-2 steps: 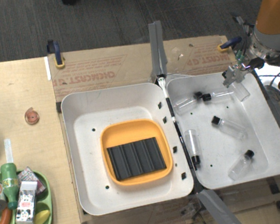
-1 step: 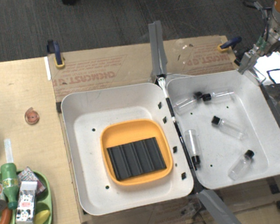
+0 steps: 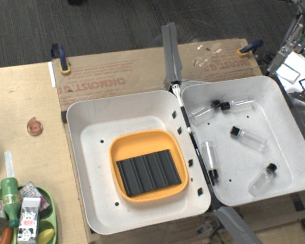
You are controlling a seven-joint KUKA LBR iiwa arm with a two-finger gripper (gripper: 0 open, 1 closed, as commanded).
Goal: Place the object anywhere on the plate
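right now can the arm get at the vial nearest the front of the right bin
Probably yes. The vial lies apart from the other vials, nothing on top of it, in the open right bin. It is close to the front wall, which could crowd a grasp.

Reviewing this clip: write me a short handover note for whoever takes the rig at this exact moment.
Left bin: orange plate in its middle, bearing a dark ribbed rectangular piece.
Right bin: four clear vials with black caps lie loose: one near the top, one in the middle, one along the left wall, one at lower right.
Done: no vial is on the plate.
Left: pick a vial from the right bin and set it anywhere on the plate.
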